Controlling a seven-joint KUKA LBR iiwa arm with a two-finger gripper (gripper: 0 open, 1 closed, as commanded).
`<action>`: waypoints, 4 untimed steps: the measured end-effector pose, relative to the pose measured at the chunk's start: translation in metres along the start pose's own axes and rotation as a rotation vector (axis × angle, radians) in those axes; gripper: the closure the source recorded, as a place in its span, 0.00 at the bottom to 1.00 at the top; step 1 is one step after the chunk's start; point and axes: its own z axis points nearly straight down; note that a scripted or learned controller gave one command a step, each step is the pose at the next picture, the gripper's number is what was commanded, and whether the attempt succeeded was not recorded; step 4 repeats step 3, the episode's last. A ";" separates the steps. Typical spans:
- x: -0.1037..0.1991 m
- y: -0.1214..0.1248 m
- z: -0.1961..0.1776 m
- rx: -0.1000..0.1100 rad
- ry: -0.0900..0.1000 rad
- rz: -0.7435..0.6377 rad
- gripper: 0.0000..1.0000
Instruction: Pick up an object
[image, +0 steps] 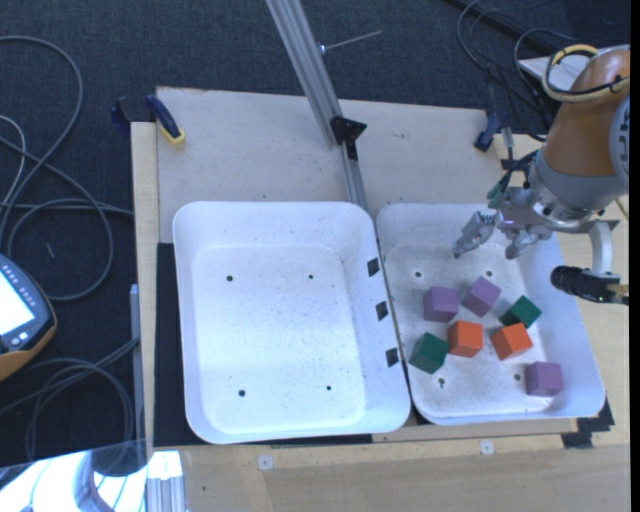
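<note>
Several small blocks lie in the right bin (440, 405): three purple blocks (440, 303) (483, 295) (543, 377), two orange blocks (465, 337) (511, 340) and two green blocks (430, 352) (521, 312). My gripper (496, 239) hangs over the far part of that bin, above and behind the blocks. Its two fingers are spread apart, with nothing between them. The nearest block is the purple one just in front of the gripper.
The left bin (190, 300) stands beside the right one, with black clips (380, 310) along the shared rim. A slanted metal pole (315, 80) rises behind the bins. Cables and blue clamps (165, 118) lie around the bench.
</note>
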 end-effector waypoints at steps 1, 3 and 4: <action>-0.020 -0.014 0.094 0.003 0.000 0.003 0.00; 0.033 0.039 -0.098 -0.017 -0.003 -0.002 0.00; 0.033 0.039 -0.098 -0.017 -0.003 -0.002 0.00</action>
